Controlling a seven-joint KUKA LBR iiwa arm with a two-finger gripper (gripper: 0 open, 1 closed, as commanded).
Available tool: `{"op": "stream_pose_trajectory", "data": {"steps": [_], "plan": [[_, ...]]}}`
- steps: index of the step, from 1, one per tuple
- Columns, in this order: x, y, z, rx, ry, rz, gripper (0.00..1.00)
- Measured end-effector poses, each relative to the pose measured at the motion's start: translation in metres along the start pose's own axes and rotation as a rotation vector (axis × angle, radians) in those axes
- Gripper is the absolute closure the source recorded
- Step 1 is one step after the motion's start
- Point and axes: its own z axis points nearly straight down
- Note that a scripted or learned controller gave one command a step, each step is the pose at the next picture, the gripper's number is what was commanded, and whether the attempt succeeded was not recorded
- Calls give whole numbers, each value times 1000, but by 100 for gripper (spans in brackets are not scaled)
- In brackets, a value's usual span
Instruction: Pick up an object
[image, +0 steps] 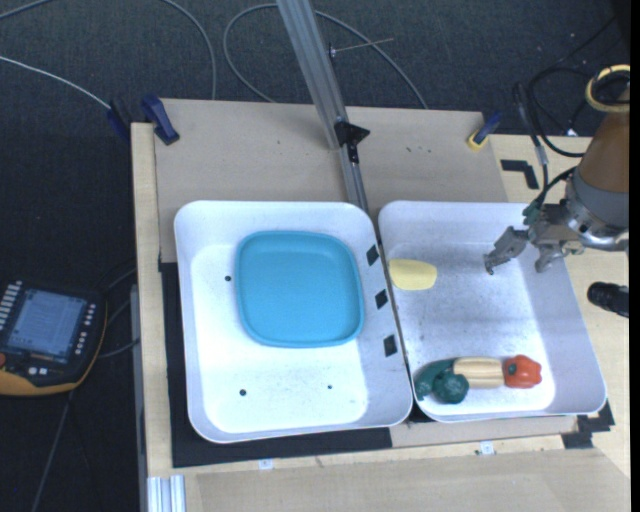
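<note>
In the right bin (560, 300) a pale yellow object (412, 274) lies against the left wall. Along the bin's near edge lie a dark green object (442, 385), a tan cylinder (478, 372) and a red object (521, 371), close together in a row. My gripper (520, 255) hangs over the far right part of this bin, fingers spread and pointing down, with nothing between them. It is well to the right of the yellow object and far from the near-edge row.
The left bin (200, 330) holds a light blue square plate (299, 287). A metal pole (318, 70) slants in from the top toward the gap between the bins. Blue and yellow clamps sit at the bench's far corners. A handheld controller (45, 330) lies on the floor at left.
</note>
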Motion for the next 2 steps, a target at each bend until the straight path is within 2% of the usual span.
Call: {"op": "stream_pose_trajectory", "data": {"steps": [1,2], "plan": [[-4,-2,62,1,0,0,0],[-3,-2,83,-2,0,0,0]]}}
